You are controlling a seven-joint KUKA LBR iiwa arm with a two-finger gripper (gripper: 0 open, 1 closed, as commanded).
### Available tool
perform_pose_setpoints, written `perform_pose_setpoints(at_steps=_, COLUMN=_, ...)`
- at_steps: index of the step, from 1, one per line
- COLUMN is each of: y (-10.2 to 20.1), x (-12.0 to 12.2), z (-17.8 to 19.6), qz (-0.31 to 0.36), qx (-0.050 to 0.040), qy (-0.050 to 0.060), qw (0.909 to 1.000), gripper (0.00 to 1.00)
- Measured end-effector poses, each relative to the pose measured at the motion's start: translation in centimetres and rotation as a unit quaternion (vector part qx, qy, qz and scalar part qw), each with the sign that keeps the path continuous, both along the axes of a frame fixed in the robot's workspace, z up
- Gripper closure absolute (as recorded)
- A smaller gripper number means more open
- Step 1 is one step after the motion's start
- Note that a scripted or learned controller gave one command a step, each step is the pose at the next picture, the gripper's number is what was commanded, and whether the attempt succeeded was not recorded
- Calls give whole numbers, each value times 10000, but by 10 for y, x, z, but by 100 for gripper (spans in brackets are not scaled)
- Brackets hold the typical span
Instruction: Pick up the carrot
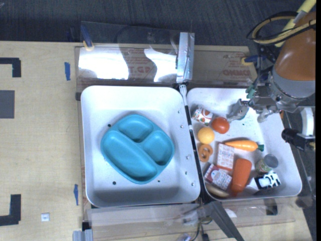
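Carrot (242,145): orange, tapered, green-tipped (lying crosswise), mid right bin (286,134), just right of 1 yellow fruit (205,135). Gripper (252,111) above it, fingers apart, grasping nothing.

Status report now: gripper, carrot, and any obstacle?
Gripper above right bin's far side, holding nothing. Carrot lying mid-bin, untouched. Tomato and red cylinder close by.
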State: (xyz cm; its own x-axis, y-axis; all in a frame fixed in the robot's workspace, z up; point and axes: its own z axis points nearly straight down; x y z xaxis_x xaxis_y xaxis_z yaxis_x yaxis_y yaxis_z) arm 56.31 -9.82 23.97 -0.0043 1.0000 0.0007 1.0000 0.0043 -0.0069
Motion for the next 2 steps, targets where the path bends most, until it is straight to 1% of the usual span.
perform_pose_setpoints(at_steps=1, y=-59, x=5, z=-154, qz=-469, qx=-6, qy=-49, qw=9989, gripper=0)
perform_pose_setpoints(at_steps=2, y=-90, x=-52, z=-154, qz=-736, qx=-9, qy=-57, qw=9973, gripper=0)
